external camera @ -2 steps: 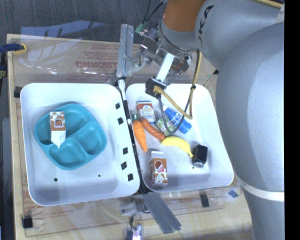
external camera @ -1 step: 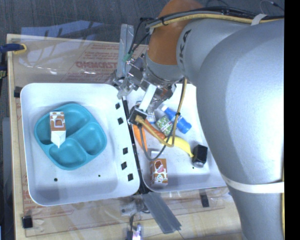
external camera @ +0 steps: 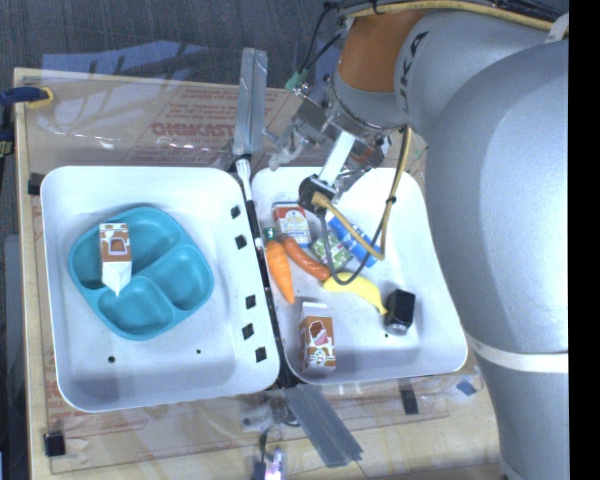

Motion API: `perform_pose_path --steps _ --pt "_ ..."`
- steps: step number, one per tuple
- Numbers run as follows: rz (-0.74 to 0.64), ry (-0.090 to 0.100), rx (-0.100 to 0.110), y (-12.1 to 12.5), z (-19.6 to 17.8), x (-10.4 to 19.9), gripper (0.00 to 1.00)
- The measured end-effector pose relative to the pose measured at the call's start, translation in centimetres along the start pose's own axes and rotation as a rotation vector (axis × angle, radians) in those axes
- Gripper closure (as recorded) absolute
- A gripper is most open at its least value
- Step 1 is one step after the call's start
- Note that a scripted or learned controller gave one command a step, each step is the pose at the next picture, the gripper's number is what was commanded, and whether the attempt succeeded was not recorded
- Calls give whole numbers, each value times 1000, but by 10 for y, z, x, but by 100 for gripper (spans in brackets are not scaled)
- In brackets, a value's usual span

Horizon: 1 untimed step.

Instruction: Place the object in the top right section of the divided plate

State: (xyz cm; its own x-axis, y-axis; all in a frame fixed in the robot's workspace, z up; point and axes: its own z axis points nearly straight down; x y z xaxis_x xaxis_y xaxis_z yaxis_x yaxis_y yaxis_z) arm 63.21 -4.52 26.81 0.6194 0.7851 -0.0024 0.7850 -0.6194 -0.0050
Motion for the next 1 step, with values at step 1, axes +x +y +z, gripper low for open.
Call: perform_pose_path --steps 1 --pt "422 1 0 -12 -136 20 0"
